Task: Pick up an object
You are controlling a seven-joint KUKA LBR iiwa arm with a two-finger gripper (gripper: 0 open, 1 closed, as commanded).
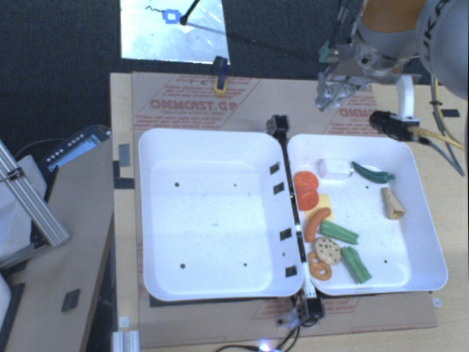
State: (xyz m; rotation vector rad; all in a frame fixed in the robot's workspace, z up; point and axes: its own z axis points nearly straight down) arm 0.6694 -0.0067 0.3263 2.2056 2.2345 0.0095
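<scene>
Gripper (338, 94) raised over the far rim of the right bin (429, 218), fingers (330, 97) pointing down, spread apart with nothing between them. Well below the fingertips, inside that bin: white block (335, 169), dark green pepper (371, 172), tan piece (393, 203). Farther from the fingers, near the divider: two red-orange slices (306, 189), orange sausage shape (316, 223), two green pieces (344, 246), round cookie (326, 251), pretzel (319, 270). Left bin (212, 211) off to the fingers' left.
</scene>
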